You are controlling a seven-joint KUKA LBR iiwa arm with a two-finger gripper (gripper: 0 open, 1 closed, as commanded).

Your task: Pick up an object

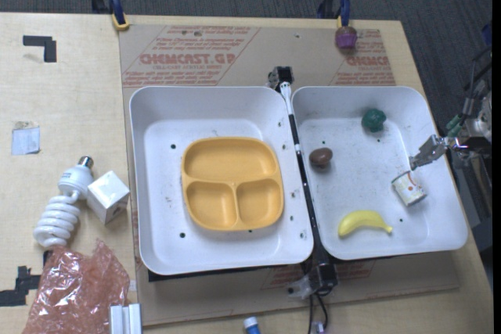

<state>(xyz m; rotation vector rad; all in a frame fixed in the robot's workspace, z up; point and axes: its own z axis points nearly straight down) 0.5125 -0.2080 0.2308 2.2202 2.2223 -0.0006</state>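
The right bin (pixel 438 235) holds a green ball (pixel 373 120) at the back, a brown round object (pixel 321 158) near its left wall, a yellow banana (pixel 364 224) at the front, and a small white can (pixel 409 189) lying on its side near the right wall. My gripper (pixel 427 152) reaches in over the right rim, just above and to the right of the white can. It is apart from the can, and I see nothing held in it. In the left bin (pixel 149 168) lies a yellow divided plate (pixel 232 183).
A purple object (pixel 346 37) sits on the board behind the right bin. On the bench to the left lie a spiral light bulb (pixel 63 207), a white cube (pixel 108 196) and crumpled pink wrap (pixel 74 289). Clamps (pixel 117 10) hold the board's back edge.
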